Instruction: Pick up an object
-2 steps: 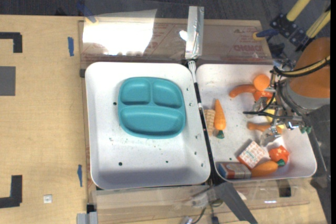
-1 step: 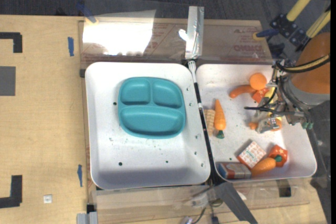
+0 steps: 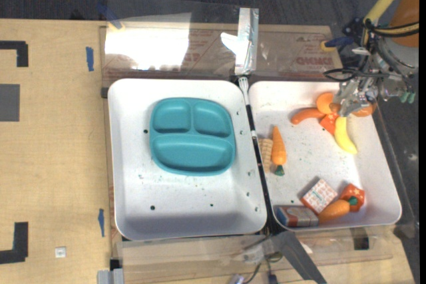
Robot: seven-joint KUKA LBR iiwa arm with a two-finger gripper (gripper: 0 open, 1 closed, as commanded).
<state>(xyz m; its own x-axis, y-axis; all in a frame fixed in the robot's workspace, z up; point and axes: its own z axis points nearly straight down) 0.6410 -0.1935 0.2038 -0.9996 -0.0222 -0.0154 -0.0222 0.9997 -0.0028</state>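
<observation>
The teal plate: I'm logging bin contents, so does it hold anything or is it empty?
Empty. The teal plate lies flat in the left bin, and all three compartments show bare teal.

Arm: enters from the upper right corner, slanting down and left toward the right bin (image 3: pixel 389 206).
Wrist: above that bin's far right corner, wrapped in cables.
Gripper (image 3: pixel 351 103): pointing down, low over the bin's far end.

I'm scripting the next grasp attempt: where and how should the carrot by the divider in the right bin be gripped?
Grip the carrot across its thick orange middle, coming straight down from above with the jaws closing left-right. It lies flat, long axis running near-to-far, narrow enough to span. A tan item sits against its left side, so that clearance looks tight.
</observation>
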